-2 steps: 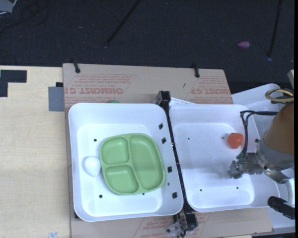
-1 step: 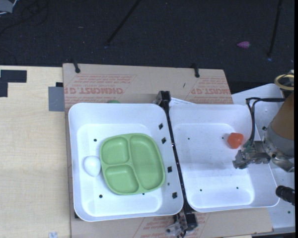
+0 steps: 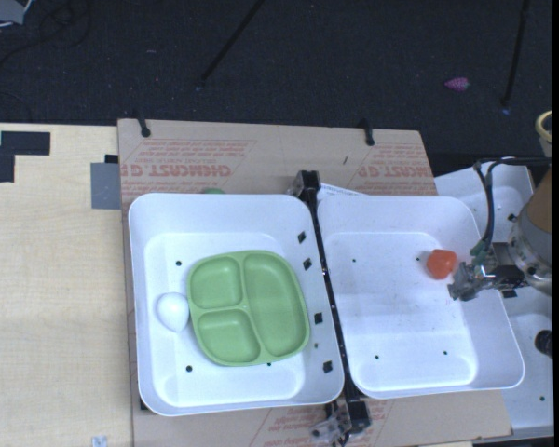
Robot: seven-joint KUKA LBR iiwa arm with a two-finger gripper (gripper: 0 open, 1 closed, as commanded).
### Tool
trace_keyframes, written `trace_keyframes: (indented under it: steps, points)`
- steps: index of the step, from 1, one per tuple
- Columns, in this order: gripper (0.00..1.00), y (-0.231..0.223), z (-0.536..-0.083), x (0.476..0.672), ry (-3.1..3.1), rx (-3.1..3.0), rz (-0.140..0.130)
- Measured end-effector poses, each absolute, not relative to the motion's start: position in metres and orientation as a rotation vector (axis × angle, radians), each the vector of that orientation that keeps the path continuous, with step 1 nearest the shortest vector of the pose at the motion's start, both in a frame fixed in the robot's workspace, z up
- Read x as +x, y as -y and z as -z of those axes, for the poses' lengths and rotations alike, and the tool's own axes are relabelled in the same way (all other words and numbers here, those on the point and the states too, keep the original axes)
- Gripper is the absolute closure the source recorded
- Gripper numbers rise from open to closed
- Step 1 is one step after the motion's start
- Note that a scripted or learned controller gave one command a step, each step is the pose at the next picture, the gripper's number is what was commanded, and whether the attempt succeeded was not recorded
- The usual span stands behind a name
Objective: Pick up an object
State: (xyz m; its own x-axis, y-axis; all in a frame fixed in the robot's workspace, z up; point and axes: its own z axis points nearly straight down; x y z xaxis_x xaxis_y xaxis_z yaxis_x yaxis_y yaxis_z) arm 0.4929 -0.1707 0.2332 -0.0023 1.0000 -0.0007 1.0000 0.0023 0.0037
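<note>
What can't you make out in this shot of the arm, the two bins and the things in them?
- Arm: cut off by the right edge of the camera view, so most of it goes unseen.
- Gripper: too small and dark to read; whether it touches the orange object beside it is unclear.
- White ball: whether it touches the green divided plate cannot be told.
- Orange object: too blurred to identify.

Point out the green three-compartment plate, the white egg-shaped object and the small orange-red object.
green three-compartment plate [image 3: 249, 306], camera view, central divider
white egg-shaped object [image 3: 172, 311], camera view, its middle
small orange-red object [image 3: 441, 264], camera view, its top
</note>
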Motion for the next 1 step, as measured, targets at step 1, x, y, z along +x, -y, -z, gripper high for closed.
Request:
trace_keyframes:
  steps: [1]
  points:
    - [1.0,0.1714,-0.2651,0.4934,-2.222,2.22,0.0]
